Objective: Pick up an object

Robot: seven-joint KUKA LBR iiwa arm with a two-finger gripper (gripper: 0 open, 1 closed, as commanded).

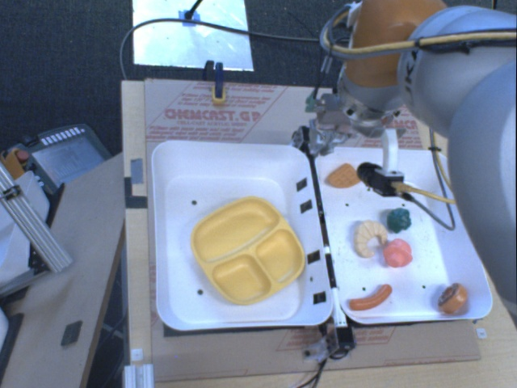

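My gripper point(322, 141) hangs over the far left corner of the right bin point(464, 253), close to the divider between the two bins. Just right of it and a little nearer lies an orange wedge-shaped toy food point(342, 175). Further toward the front of that bin are a pale shrimp point(370, 238), a green broccoli piece point(397, 219) and a pink piece point(397, 253). A red sausage point(370, 297) and a brown-orange round piece point(453, 298) lie near the front wall. Nothing is seen held.
The left bin point(174, 184) holds a yellow three-compartment plate point(246, 249) in its middle. A blue and yellow clamp point(216, 83) sits on the cardboard behind the bins. The arm's bulk covers the right bin's far right side.
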